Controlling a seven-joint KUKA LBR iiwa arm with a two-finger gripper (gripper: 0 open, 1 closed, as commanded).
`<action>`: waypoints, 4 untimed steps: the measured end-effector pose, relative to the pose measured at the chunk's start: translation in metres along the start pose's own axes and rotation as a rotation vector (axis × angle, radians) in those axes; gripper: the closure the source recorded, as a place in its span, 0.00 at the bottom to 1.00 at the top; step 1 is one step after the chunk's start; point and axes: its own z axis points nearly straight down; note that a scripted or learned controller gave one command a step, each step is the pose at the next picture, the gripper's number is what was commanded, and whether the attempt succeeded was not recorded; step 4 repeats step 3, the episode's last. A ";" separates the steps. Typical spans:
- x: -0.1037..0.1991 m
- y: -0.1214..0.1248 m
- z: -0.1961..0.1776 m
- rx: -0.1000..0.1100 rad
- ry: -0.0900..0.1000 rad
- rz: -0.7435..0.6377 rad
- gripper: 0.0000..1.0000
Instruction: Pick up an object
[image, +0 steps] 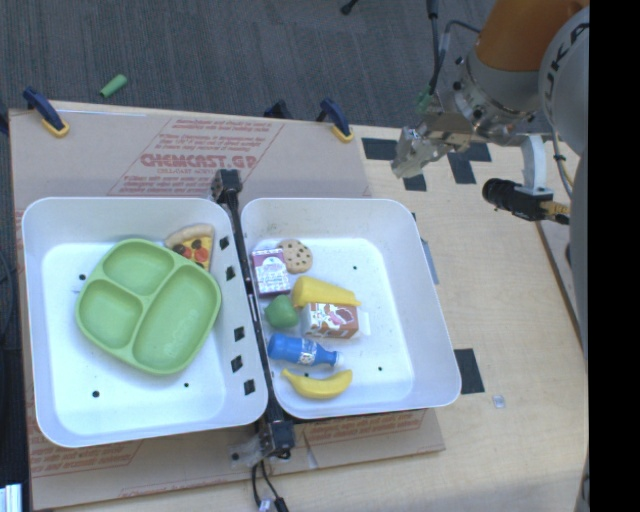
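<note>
Task not started, by look of it: nothing lifted, all objects lie in right bin. Gripper hangs over surface beyond bin's far right corner; cannot tell if fingers open or closed.

Likely candidate banana: well down-left of fingers, near bin's front wall. Long axis runs left-right, ends curling up. Approach, descent, grasp all remain.

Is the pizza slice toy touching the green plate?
Touching. In the camera view, the pizza slice lies against the upper right rim of the green plate in the left bin, with no white gap between them.
</note>
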 end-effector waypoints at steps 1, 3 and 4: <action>0.000 0.000 0.000 0.000 0.000 -0.001 0.00; -0.046 -0.019 0.155 0.007 0.002 0.003 0.00; -0.046 -0.019 0.155 0.007 0.002 0.003 0.00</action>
